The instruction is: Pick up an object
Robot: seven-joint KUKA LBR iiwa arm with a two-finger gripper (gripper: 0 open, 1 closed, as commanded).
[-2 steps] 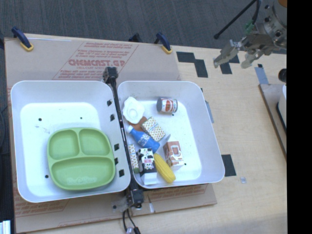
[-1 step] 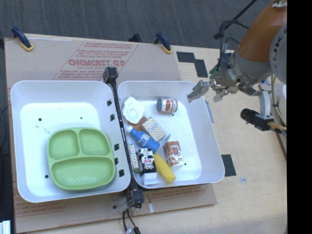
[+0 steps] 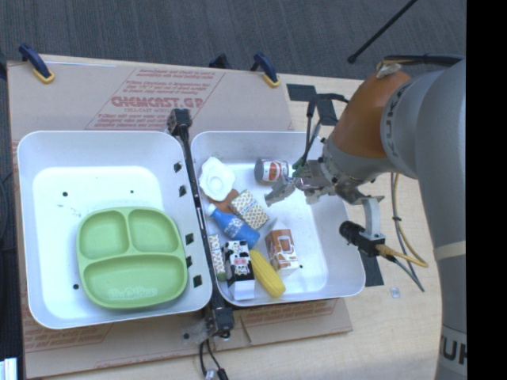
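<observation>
Objects for picking lie untouched in the right bin — nearest a corn cob and snack packet, farther back a small can. Gripper hovers just beside that can — open, holding nothing; the pick remains undone.

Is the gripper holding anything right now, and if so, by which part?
Nothing is held. The gripper hangs open over the right bin, just below the can, with nothing between its fingers.
</observation>
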